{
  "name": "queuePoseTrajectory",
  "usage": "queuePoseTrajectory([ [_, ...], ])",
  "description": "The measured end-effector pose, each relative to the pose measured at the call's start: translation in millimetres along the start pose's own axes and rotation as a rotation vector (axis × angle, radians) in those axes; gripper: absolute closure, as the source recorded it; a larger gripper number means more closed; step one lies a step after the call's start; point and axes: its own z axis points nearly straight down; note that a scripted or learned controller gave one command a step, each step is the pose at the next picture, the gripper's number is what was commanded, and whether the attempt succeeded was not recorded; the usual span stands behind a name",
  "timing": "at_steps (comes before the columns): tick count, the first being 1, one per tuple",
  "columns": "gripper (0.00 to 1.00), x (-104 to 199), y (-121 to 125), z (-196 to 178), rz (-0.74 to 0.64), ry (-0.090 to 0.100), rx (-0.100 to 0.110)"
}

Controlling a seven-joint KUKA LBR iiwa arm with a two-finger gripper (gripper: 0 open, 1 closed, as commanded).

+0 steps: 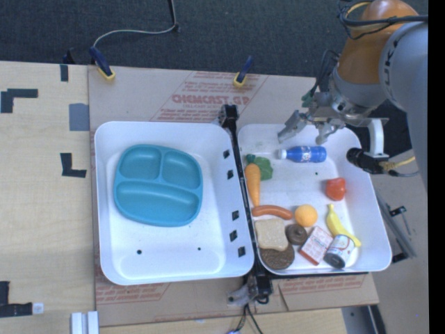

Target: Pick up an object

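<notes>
1. We read red capitals on the cardboard sheet (201, 99) under the bins: "CHEMCAST GP", slanting upward toward the right, just above the left bin's far edge.
2. We see more red print on the same cardboard along its near edge, but it's too small to make out.
3. We spot labels on the blue bottle (304, 154), the can (340, 251) and the small red-and-white packet (317, 245), none legible.

robot lab: clamped cardboard (208, 96) on bench, taped markers (17, 99).
</notes>
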Motion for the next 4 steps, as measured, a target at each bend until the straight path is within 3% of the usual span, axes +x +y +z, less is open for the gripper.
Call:
queuePoseTrajectory([
  [1, 0.00, 0.2, -54.6, 117.6, 0.001, 0.001, 0.003],
  [2, 0.00, -37.1, -9.0, 106.1, 0.001, -0.001, -0.001],
  [3, 0.00, -110.1, -3.0, 4.3, 0.002, -0.003, -0.003],
  [4, 0.00, -60.8, -61.9, 125.9, 0.000, 0.001, -0.001],
])
